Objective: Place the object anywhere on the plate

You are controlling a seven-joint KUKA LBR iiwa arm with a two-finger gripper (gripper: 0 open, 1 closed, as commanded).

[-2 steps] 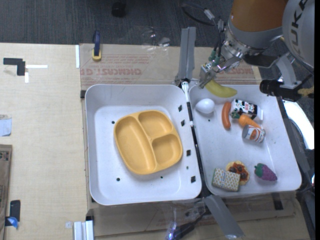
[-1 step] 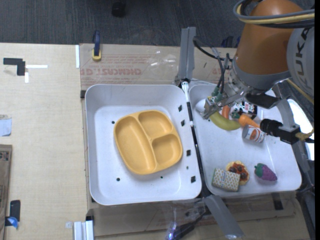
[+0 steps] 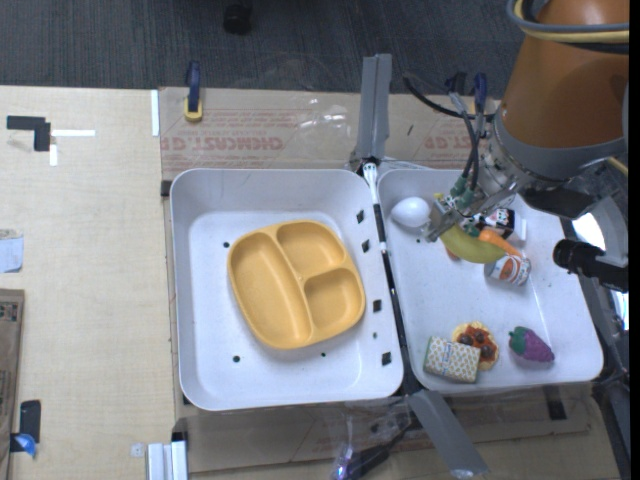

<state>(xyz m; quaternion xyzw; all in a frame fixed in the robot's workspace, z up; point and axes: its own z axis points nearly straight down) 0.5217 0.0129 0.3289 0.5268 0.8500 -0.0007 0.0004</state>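
1. My gripper hangs low over the upper left part of the right bin, and my own wrist and cabling crowd it so much that I cannot tell how it is set or whether it has hold of anything.
2. Right at its tip lies a yellow banana, partly covered by my hardware, so whether I touch it or merely hover just above it is unclear.
3. An orange carrot-like piece lies against the banana's upper right; only part of it shows.
4. A small can with orange and white markings lies tilted just right of the banana; its label is too blurred to read.
5. A white egg-shaped thing rests just left of my gripper, near the bin's left wall.
6. Along the near edge of the right bin: a speckled cracker-like square, a small pizza-like piece touching it, and purple grapes apart to the right.
7. The yellow plate, with three compartments, sits in the left bin, well apart from me.
8. My orange band is cut off by the frame's top right.
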